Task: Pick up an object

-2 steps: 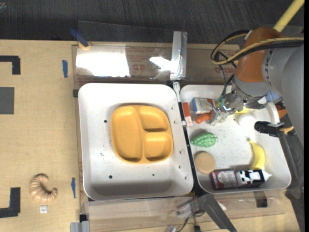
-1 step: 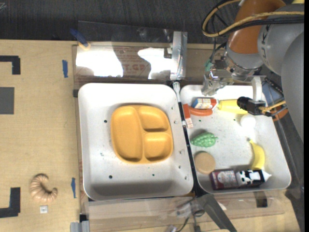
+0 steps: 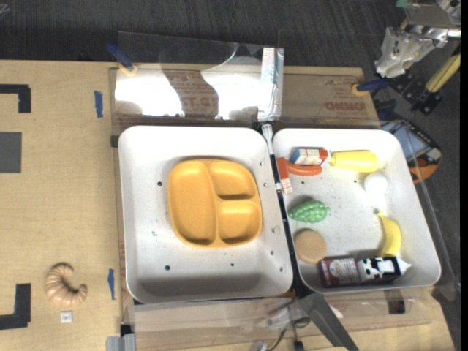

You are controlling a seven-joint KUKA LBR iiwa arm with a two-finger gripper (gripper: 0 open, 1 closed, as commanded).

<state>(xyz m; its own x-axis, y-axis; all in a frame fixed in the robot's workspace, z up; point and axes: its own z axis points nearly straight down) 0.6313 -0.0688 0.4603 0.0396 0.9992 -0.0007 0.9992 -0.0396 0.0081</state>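
Note:
The right bin [image 3: 420, 196] holds several small objects. Along its far side lie a red and white carton [image 3: 308, 156], an orange curved piece [image 3: 303, 170] and a yellow cylinder [image 3: 355, 159]. A white ball [image 3: 375, 184], a green leafy toy [image 3: 308, 212] and a tan disc [image 3: 310, 246] lie further in. A banana [image 3: 390, 234] and a dark bottle [image 3: 358, 269] lying on its side are near the front right. The gripper [image 3: 398, 50] hangs at the upper right, outside and beyond the bins, with nothing seen in it.
The left bin [image 3: 139, 196] holds a yellow divided plate [image 3: 216, 201]. A tan croissant-shaped toy [image 3: 66, 284] lies on the bench at the lower left. A clear plastic panel [image 3: 197, 79] stands behind the left bin. Cables and yellow-black gear [image 3: 431, 86] lie at the right.

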